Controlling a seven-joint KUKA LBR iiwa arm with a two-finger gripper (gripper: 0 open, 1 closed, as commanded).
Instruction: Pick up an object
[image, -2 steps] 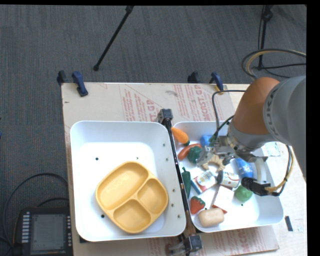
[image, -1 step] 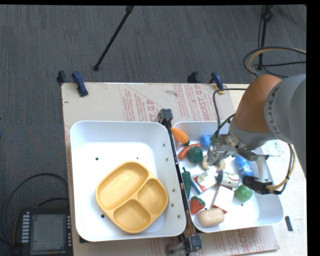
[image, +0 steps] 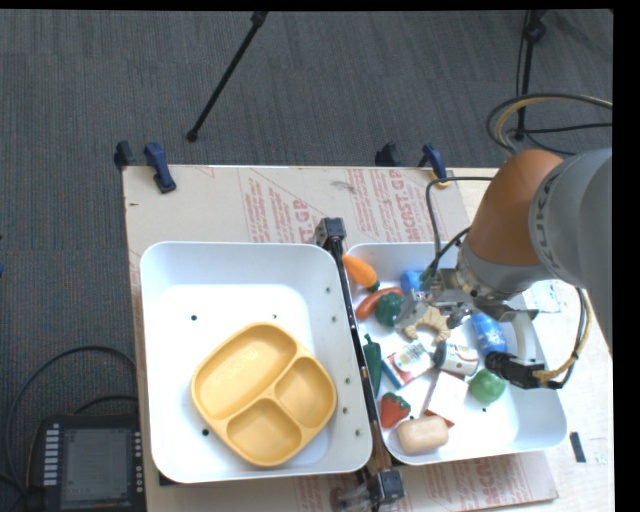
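The right bin (image: 535, 432) holds a crowded pile of small items. Among them are an orange piece (image: 360, 270), a red and green pepper (image: 381, 302), a blue item (image: 411, 280), a tan figure (image: 431, 323), a blue bottle (image: 488, 335), a green ball-like piece (image: 487, 386), a strawberry (image: 395, 408) and a beige bun (image: 423, 434). My gripper (image: 432, 299) hangs low over the middle of this pile, just above the tan figure and beside the blue item. The wrist hides whatever lies directly beneath it.
The left bin (image: 170, 270) carries a yellow three-section plate (image: 264, 394). A black divider (image: 350, 330) runs between the bins. White packets (image: 410, 362) and a green cucumber (image: 372, 354) lie near it. Blue clamps (image: 158, 165) grip the board's far edge.
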